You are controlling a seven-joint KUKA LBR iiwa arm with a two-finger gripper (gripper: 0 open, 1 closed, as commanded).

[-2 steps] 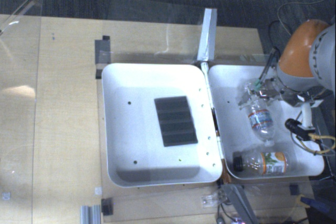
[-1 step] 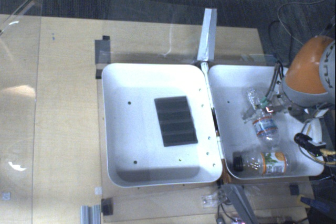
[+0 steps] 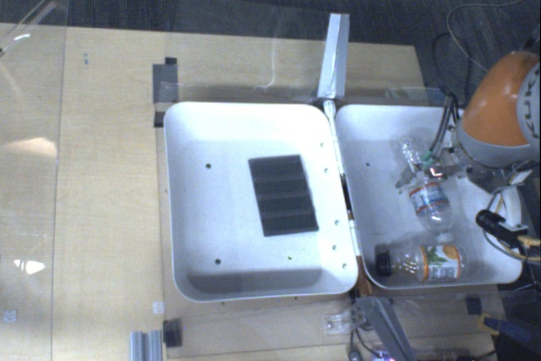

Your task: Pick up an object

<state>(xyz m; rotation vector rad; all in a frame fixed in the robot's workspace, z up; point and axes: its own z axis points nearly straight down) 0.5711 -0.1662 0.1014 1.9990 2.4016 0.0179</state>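
Observation:
In the right bin [image 3: 372, 139] a clear plastic bottle with a blue label [image 3: 430, 200] lies near the middle. A second bottle with a dark cap and a green and orange label [image 3: 421, 262] lies along the bin's front wall. My gripper [image 3: 429, 167] reaches in from the right and sits right over the upper end of the clear bottle, touching or nearly touching it. The orange band of the arm [image 3: 500, 110] is above and to the right of it. A black ribbed rectangular pad [image 3: 282, 194] lies flat in the middle of the left bin [image 3: 194, 182].
A metal divider post [image 3: 334, 55] rises between the two bins at the back. Cables [image 3: 507, 232] hang by the right bin's right edge. A clear plastic sheet [image 3: 34, 139] covers the wooden bench to the left.

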